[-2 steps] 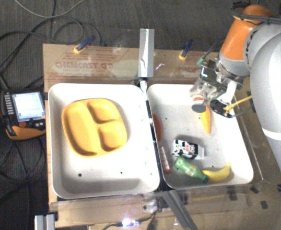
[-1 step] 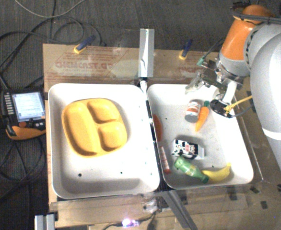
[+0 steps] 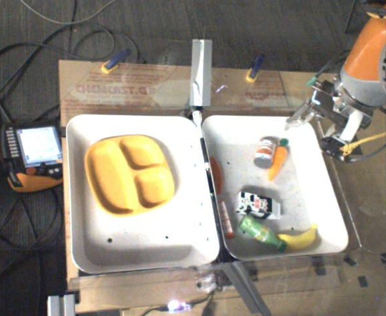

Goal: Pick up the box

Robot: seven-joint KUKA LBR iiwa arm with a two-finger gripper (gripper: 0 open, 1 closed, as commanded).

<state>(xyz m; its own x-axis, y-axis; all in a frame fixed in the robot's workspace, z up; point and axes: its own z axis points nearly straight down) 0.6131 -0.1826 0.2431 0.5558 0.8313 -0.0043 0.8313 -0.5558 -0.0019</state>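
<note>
Box (image 3: 259,205) first: a small black-and-white printed carton lying flat in the right shallow white plastic bin (image 3: 334,196), in that bin's lower middle, free of the arm.

Taking that right bin as the landmark, from largest to smallest: the left shallow white plastic bin (image 3: 81,242) sits just beside it, their rims touching along the middle, and holds a yellow three-compartment plastic tray (image 3: 132,173). The grey arm with the orange band (image 3: 367,54) stands over the landmark bin's upper right corner, and its two-finger gripper (image 3: 321,114) hangs above that corner's rim, well apart from the box; whether its fingers are spread or closed cannot be told from this angle, and nothing is seen between them.

Inside the landmark bin, a yellow plastic banana (image 3: 300,237) lies near the lower right. A green plastic bottle (image 3: 260,233) lies tilted just below the box, its tip against the banana. An orange toy carrot with a green top (image 3: 278,158) lies in the upper middle, and a small white-and-red can (image 3: 265,151) stands just beside it on the left. A thin red-brown stick (image 3: 226,219) lies along the left wall.
</note>
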